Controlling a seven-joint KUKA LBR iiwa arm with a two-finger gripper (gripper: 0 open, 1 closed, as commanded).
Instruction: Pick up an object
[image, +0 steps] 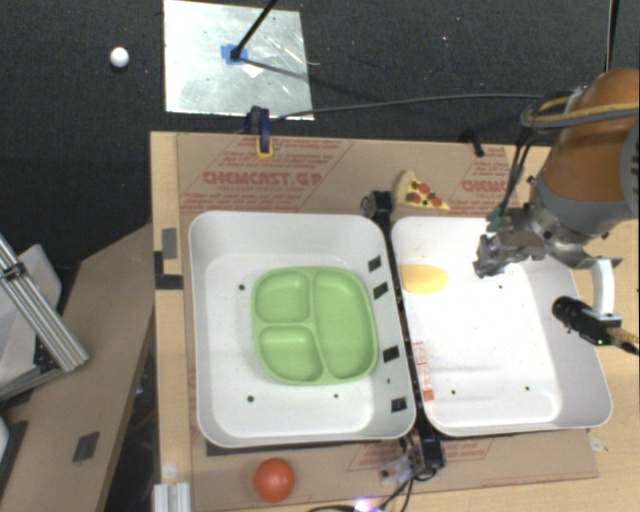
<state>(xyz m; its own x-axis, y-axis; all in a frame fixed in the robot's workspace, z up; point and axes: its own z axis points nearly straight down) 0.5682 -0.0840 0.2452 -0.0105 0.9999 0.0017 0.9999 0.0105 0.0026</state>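
A flat yellow object (424, 278) lies in the right bin (520, 400), near its upper left corner. My gripper (487, 262) hangs over the same bin, a short way to the right of the yellow object and apart from it. A toy pizza slice (421, 192) rests on the board just behind the right bin. A red-orange ball (273, 479) sits on the board in front of the left bin.
The left bin (215, 400) holds a green divided plate (312, 323). A black part of the arm (585, 320) hangs over the right bin's right side. A silver sheet (235, 60) and a small white ball (119, 57) lie at the back.
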